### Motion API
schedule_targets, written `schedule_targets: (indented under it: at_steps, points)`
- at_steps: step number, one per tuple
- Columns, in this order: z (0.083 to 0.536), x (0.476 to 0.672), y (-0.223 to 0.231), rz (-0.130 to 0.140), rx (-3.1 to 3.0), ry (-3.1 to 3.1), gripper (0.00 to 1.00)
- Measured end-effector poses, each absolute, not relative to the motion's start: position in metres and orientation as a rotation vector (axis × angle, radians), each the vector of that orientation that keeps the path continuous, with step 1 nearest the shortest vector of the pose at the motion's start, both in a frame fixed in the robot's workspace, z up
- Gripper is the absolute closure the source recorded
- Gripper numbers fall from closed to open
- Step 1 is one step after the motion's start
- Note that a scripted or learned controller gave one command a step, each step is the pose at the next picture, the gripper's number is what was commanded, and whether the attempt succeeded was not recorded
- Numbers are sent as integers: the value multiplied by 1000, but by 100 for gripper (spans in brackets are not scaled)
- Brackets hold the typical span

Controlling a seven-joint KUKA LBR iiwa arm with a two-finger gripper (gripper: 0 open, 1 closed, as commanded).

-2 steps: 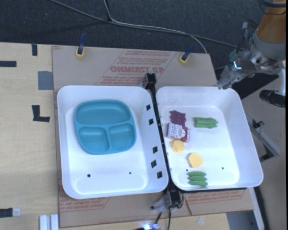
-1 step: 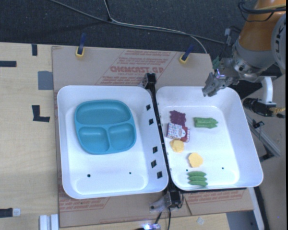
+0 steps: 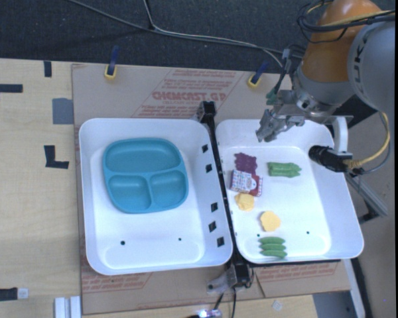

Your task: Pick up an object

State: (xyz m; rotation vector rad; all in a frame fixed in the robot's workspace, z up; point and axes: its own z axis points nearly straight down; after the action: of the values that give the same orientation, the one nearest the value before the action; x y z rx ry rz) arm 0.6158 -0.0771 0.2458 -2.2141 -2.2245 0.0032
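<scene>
Camera view. Two white bins side by side on the bench. Left bin (image 3: 93, 197) carries a blue sectioned tray (image 3: 146, 175). Right bin (image 3: 331, 204) carries the loose items. Arm enters from the right; gripper (image 3: 268, 132) sits over the far left part of the right bin, fingers angled down and toward the bin divider. Nothing is seen between the fingers. Whether they stand apart or together: cannot tell, since the tips merge into one dark shape against the white floor.

Candidates in the right bin:
- green pod (image 3: 284, 170), long axis running left-right, just nearer the camera than the gripper and slightly to its right.
- maroon piece (image 3: 245, 161), nearer the camera and a little left of the gripper, close to the divider.
- red-white packet (image 3: 245, 182), touching the maroon piece on its near side.
- yellow chunk (image 3: 245, 202), just beyond the packet toward the camera.
- yellow disc (image 3: 270, 221), mid-bin.
- second pod (image 3: 273, 246), near the front wall, well apart from the gripper.

Judgement: the green pod and the maroon piece are the nearest targets; both lie toward the camera from the gripper, on opposite sides of it. The pod stands alone, so it looks the cleaner pick; closing across its short axis would mean fingers set front-back. The maroon piece abuts the packet, so a double grab or a nudge is a risk there.

Task status: no object lifted yet.
</scene>
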Motion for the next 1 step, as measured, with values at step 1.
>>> schedule_targets:
  at_steps: [1]
  points:
    - [234, 603, -34, 4, -2214, -2224, 100]
